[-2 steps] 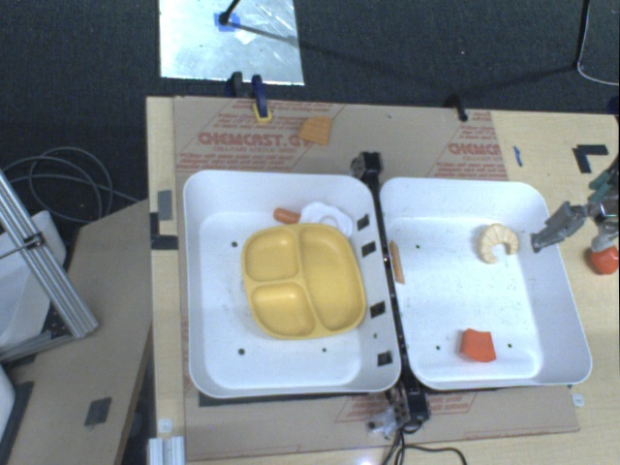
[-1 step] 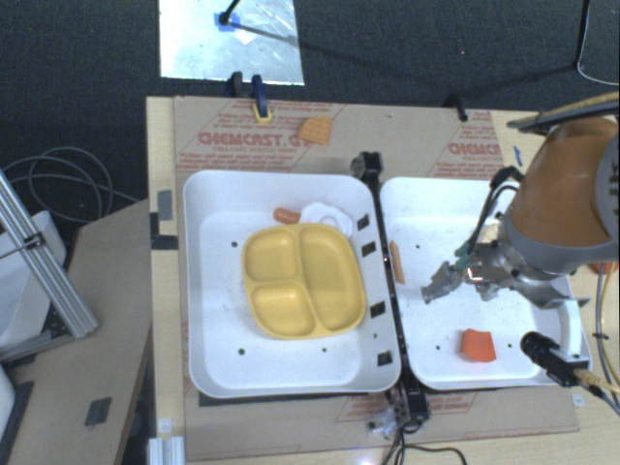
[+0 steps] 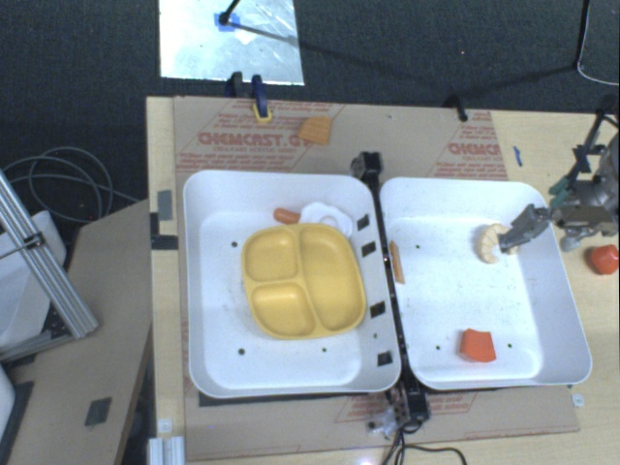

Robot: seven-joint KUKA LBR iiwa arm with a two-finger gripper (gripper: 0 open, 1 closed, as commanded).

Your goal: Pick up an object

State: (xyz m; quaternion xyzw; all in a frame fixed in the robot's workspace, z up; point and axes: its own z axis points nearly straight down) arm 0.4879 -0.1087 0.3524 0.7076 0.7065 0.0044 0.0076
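My gripper [image 3: 511, 239] reaches in from the right edge over the right bin [image 3: 542, 356], near its far right side. A small cream lumpy object [image 3: 486, 243] lies on the bin floor right at the gripper's tip, touching or nearly touching it; whether it is gripped is unclear. An orange block [image 3: 477, 345] sits near the front of the same bin. In the left bin [image 3: 208, 356] a yellow divided plate [image 3: 302, 281] lies flat, with a small orange piece [image 3: 286, 216] and a white object [image 3: 327, 219] behind it.
A thin brown stick [image 3: 396, 262] lies by the ridge between the bins. A tan block [image 3: 315, 130] rests on the cardboard behind the bins. A red item [image 3: 603, 258] sits on the bench at the right, under the arm.
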